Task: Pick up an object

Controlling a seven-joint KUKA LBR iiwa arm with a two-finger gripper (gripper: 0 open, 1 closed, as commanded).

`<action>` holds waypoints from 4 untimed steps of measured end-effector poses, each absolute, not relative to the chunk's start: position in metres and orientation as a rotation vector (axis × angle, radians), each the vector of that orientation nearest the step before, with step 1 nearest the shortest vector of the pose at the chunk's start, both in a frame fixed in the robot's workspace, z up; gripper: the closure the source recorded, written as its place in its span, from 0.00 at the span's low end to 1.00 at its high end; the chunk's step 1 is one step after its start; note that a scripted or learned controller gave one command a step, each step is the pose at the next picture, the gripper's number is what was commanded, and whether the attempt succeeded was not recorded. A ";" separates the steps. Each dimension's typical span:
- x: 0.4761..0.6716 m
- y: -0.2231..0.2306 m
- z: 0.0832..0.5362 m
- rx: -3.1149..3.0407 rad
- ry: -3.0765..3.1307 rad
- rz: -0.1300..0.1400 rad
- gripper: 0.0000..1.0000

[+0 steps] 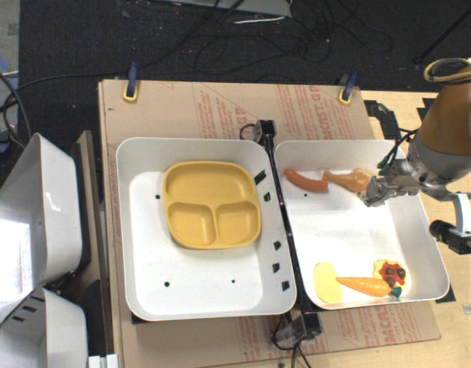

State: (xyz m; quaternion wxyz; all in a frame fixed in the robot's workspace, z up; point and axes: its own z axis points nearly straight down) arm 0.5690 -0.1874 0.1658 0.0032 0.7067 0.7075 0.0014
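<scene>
You see the gripper (371, 195) low in the right bin (350, 236), touching the tan drumstick (349, 179) beside the sausage (305, 180); its grip is too blurred to tell

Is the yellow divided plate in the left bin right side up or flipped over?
Right side up: the yellow divided plate shows its three hollow compartments and raised rim, lying flat in the left white bin.

My desk (220, 102) is topped with printed cardboard held by two clamps (130, 92); black cables (182, 48) trail over the dark floor (67, 29) behind it.
</scene>
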 end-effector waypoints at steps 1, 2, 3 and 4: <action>0.578 -0.187 0.212 2.213 2.221 0.004 1.00; 0.585 -0.197 0.265 2.213 2.220 0.004 1.00; 0.577 -0.145 0.250 2.216 2.231 0.000 1.00; 0.573 -0.091 0.240 2.214 2.232 0.000 1.00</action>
